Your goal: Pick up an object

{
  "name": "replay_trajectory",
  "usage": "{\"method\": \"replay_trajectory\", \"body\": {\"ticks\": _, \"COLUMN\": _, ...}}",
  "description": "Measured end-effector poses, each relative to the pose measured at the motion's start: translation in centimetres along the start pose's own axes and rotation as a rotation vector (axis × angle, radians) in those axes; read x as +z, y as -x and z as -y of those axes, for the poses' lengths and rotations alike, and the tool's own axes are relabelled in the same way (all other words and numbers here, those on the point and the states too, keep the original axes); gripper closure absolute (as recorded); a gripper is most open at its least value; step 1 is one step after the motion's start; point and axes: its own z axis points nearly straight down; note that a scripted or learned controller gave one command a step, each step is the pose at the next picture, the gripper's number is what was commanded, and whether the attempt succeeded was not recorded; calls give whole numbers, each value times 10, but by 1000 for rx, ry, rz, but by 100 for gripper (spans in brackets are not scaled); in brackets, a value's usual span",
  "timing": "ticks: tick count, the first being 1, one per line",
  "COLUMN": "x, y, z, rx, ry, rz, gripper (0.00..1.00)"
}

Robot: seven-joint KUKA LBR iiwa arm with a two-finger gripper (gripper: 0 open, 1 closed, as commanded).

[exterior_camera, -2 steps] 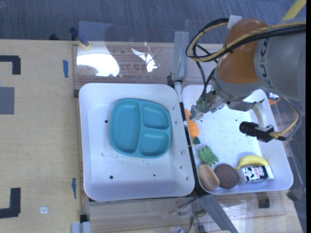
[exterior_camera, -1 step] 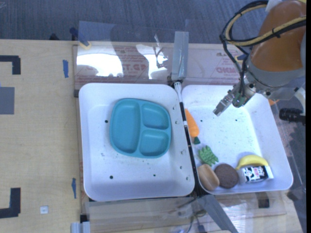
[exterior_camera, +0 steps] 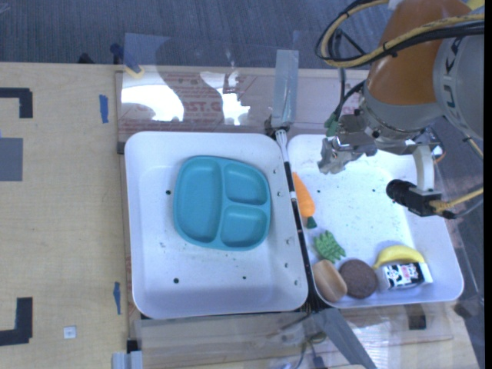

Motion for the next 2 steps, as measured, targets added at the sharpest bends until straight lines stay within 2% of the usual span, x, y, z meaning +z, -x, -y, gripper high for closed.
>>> {"method": "replay_trajectory", "body": {"ticks": 1, "x": 86, "y": -37, "z": 62, "rx": -193, "ry": -6, "rz": -2, "gripper": 100}}
{"method": "replay_trajectory", "body": {"ticks": 2, "x": 84, "y": -36, "z": 61, "rx": -193, "ry": -3, "rz": -1, "gripper": 0}}
